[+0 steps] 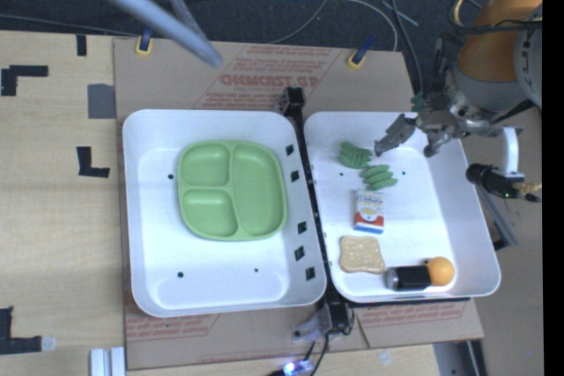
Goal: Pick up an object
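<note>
Tool (412, 136) spread, apparently empty, above right bin (458, 216). Drop straight onto nearest green pods (354, 156); centre before closing.

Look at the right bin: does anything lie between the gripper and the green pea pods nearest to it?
Nothing visible does. The gripper hangs over the right bin's upper part, and bare white floor separates it from the two green pea pods. The small carton, toast slice and black-and-orange object lie farther toward the near rim.
</note>
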`<state>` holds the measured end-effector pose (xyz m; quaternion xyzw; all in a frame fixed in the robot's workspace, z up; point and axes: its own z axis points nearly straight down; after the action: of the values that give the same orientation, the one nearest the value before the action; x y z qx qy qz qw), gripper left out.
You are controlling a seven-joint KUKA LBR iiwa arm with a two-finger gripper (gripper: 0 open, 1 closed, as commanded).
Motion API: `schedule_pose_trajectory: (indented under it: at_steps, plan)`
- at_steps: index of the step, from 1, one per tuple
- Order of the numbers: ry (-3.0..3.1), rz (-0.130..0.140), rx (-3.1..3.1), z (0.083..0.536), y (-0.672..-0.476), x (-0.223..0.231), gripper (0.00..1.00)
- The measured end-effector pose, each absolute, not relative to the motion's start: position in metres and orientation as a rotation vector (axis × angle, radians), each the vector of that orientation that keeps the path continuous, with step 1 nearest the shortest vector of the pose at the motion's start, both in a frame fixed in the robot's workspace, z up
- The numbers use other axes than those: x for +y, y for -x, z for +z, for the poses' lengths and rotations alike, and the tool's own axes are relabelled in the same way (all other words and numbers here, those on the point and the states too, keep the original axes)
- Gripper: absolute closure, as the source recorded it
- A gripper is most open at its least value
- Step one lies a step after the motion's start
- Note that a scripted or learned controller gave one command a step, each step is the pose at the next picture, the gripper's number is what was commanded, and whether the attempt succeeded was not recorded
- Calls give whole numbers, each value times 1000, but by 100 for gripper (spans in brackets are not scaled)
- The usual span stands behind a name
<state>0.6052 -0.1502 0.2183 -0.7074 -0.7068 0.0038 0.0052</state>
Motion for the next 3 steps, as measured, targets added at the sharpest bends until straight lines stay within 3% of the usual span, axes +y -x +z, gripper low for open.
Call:
schedule_pose_trajectory:
  at_steps: [1, 3]
  plan:
    - [2219, 1, -2222, 224, -608, -150, 0]
    - [2217, 9, -2219, 115, -617, -153, 0]
